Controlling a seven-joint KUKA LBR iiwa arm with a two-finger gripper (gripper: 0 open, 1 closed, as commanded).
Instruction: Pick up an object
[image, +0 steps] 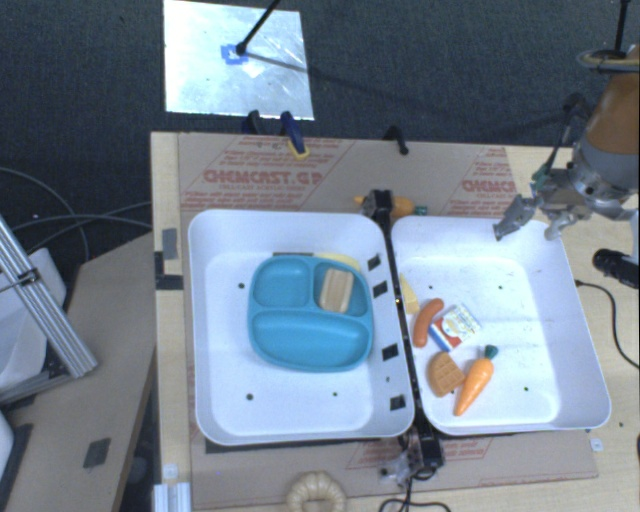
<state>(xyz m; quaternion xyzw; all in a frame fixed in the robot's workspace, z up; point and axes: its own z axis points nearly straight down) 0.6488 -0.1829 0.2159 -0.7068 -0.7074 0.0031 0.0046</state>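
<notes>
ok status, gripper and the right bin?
Gripper open, above right bin's far edge, holding nothing. Carrot, sausage, cookie, small packet lying untouched in the bin. Nothing in the way.

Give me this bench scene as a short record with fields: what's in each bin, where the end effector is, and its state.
left bin: blue divided plate with a tan bread slice in its upper right compartment
right bin: sausage, small packet, brown cookie, carrot, grouped near the left side
end effector: above the right bin's far right corner, away from the group
end effector state: fingers apart, nothing between them
</notes>
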